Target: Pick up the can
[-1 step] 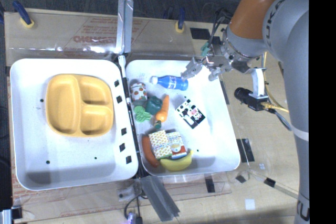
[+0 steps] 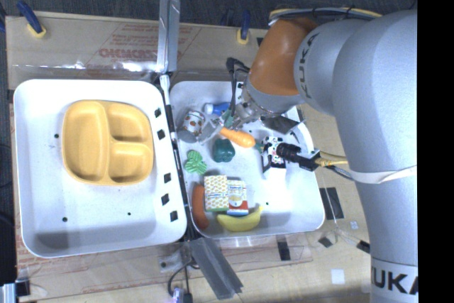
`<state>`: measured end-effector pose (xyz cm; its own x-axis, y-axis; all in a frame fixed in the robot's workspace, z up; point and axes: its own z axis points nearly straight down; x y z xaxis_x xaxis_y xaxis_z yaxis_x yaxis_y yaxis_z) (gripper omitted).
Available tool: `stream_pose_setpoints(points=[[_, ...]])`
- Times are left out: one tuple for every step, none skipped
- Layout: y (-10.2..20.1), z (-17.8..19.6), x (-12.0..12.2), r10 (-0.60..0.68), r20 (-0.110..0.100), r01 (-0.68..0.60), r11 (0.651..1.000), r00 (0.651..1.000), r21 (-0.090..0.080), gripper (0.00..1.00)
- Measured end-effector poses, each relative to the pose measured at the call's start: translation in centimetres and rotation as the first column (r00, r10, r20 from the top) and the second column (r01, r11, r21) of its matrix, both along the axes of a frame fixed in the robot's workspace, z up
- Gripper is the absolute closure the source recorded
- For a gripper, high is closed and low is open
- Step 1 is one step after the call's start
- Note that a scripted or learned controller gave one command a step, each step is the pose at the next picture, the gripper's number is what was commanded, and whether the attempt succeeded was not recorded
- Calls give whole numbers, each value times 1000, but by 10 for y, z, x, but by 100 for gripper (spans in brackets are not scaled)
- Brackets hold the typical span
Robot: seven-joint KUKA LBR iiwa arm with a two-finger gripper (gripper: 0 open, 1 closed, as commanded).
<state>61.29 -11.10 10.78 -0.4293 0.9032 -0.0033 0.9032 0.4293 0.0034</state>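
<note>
The can (image 2: pixel 190 125) is seen lying in the right bin (image 2: pixel 306 218), near that bin's left wall and toward its far edge, its silver end turned up. Just to its right a small blue-and-white item (image 2: pixel 211 110) is found, and the tool (image 2: pixel 234 115) is placed beside that, above the carrot (image 2: pixel 237 138); whether the tool is apart or together cannot be told, as it is hidden under the arm (image 2: pixel 319 60). A dark green pepper (image 2: pixel 224 150) is set just below the carrot, and a light green leafy toy (image 2: pixel 196 164) lies near the left wall. Toward the near edge a small box (image 2: pixel 225 195) rests between a brown sausage (image 2: pixel 199 209) and a banana (image 2: pixel 240 221). In the left bin (image 2: pixel 35 174) a yellow divided plate (image 2: pixel 108 140) is held.
</note>
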Motion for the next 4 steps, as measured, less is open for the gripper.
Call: stream_pose_setpoints(points=[[79,85,44,-11,-4,11,1000,1000,1,0],[45,84,-20,345,-7,-345,938,938,2,0],[195,84,-38,346,-8,-346,938,938,2,0],[281,0,-5,269,-8,-269,963,963,3,0]])
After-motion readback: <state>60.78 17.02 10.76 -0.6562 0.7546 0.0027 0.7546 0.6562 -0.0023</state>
